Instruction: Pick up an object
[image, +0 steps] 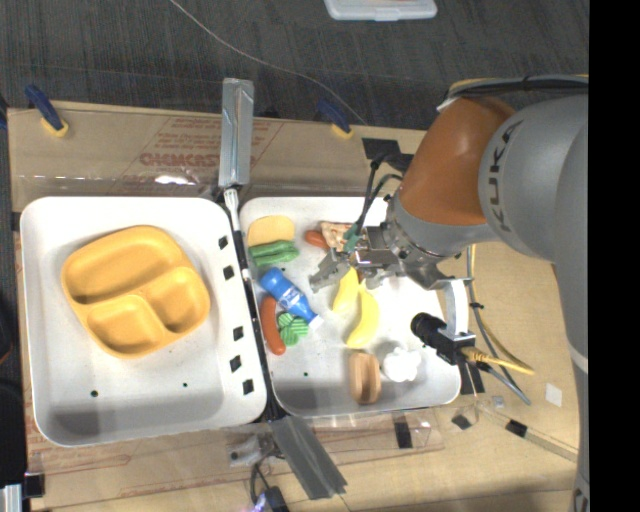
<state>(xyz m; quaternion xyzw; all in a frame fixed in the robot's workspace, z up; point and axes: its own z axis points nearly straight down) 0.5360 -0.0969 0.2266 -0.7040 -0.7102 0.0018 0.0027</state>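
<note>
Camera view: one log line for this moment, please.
end effector: over right bin | nearest: banana | grasp: unconfirmed | left bin: yellow tray

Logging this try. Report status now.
Gripper low in right bin, over banana. Nothing seen held. Bottle and hot dog close by.

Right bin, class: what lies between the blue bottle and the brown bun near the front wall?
Bare white floor of the right bin, in the camera view, separates blue bottle from brown bun.

Glossy yellow plastic on the divided tray (135, 290). Smooth white plastic for both bins (60, 400). Matt brown cardboard (120, 145) beneath, metal divider bar (236, 135).
</note>
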